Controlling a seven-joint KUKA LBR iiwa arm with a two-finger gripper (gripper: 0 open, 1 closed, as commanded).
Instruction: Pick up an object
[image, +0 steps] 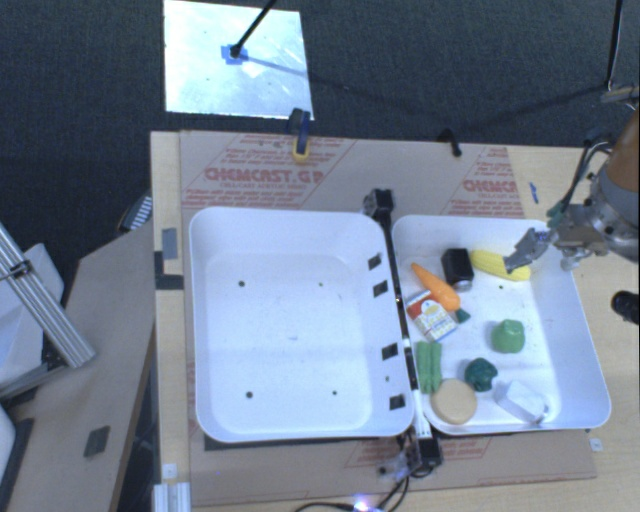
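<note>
Gripper (522, 255) just beside yellow banana (492, 264) — right bin (580, 330)

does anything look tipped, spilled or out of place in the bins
Nothing looks spilled or broken. All the items sit crowded in the right bin: a banana, carrot, black block, green cup and others lie loosely at mixed angles. The gripper hangs by the banana's end.

You have open floor across the whole left white bin (290, 320) at frame centre-left. In the right white bin (575, 330), a yellow banana (495, 264), black block (458, 266), orange carrot (436, 286) and green cup (508, 336) crowd its middle and left side. Only its right strip is open.
</note>
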